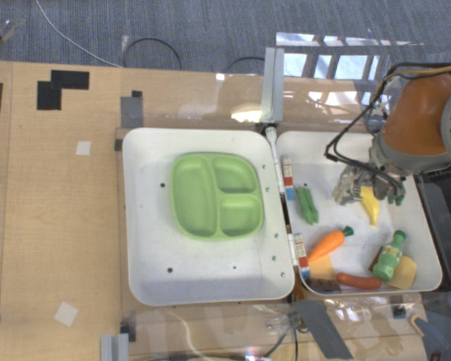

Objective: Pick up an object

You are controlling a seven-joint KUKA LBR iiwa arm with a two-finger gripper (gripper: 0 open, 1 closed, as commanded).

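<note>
In the right bin (428,224) lie a yellow banana (370,205), a green pickle-like piece (307,204), an orange carrot (327,244), a red sausage (358,281), a green bottle (389,256) and a yellow-tan block (406,271). My gripper (368,186) hangs low over the bin's upper middle, right at the banana's top end. The banana pokes out below the metal fingers. The arm's orange band (417,119) rises above it.
The left bin (146,269) holds a green divided plate (215,195). A marker-like stick (288,177) lies along the divider between the bins. The wooden bench (52,224) stretches to the left. Black cables (353,138) loop near the wrist.
</note>
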